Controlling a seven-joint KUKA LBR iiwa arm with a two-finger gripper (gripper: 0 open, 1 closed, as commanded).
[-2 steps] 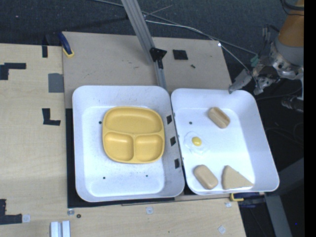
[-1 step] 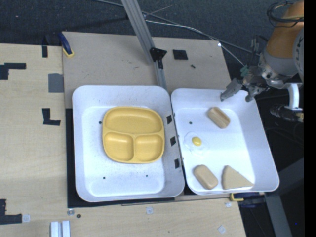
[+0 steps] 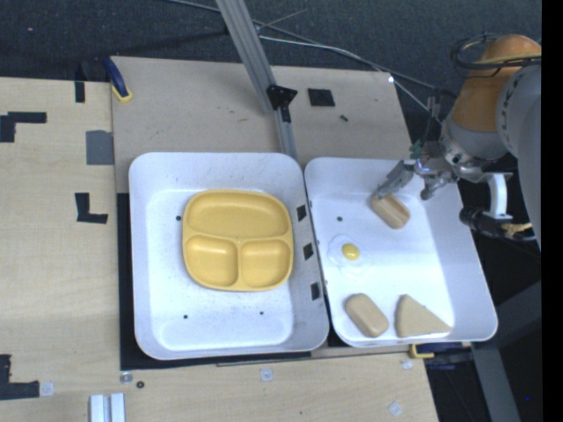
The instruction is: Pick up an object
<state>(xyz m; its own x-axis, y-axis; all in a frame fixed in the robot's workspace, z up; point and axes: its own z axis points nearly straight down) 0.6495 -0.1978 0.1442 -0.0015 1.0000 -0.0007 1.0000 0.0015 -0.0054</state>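
My gripper hangs over the back part of the right bin, its fingers spread open with nothing between them. A tan bread-like piece lies on the bin floor just below the left fingertip; whether they touch I cannot tell. Further forward in the same bin lie a small fried egg, a tan roll and a tan wedge.
A yellow divided plate rests in the left bin. A slanted metal pole crosses the bench behind the bins. The arm's grey and orange wrist stands over the right bin's far right corner.
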